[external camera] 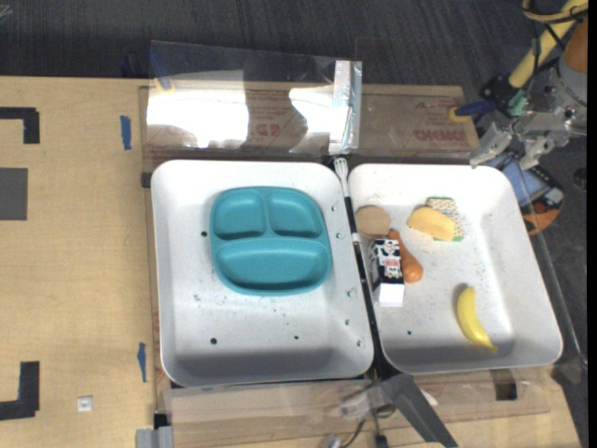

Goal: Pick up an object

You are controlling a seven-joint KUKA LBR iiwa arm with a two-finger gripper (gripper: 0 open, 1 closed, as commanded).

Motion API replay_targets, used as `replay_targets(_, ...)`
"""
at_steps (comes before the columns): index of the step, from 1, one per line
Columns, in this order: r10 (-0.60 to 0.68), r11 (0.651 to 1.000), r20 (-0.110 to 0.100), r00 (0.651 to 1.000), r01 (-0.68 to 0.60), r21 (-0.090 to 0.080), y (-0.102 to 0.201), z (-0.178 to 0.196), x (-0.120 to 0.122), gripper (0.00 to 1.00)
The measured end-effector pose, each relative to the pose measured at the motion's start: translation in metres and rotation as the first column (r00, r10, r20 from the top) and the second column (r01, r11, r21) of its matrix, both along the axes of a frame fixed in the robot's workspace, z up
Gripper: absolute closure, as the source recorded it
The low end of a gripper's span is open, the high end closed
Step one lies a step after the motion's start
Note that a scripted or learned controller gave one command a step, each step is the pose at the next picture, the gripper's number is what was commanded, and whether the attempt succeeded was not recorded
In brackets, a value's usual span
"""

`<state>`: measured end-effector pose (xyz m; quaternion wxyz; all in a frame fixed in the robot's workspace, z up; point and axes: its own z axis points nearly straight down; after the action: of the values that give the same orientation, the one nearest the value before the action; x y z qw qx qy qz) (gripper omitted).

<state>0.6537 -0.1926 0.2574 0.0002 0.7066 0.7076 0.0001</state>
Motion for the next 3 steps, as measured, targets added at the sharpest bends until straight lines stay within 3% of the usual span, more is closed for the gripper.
replay_targets(1,-0.456,0.890,-0.009,0.890,0.456,-0.002,-0.007,-0.128,-0.019,0.00)
replay_targets(2,-0.150,0.989,0.003,0.989,0.150,-0.001,0.008,-0.135,0.014,0.00)
replay_targets(3,-0.135,0.991,0.003,0.991,0.135,-0.002,-0.001,-0.139,0.014,0.00)
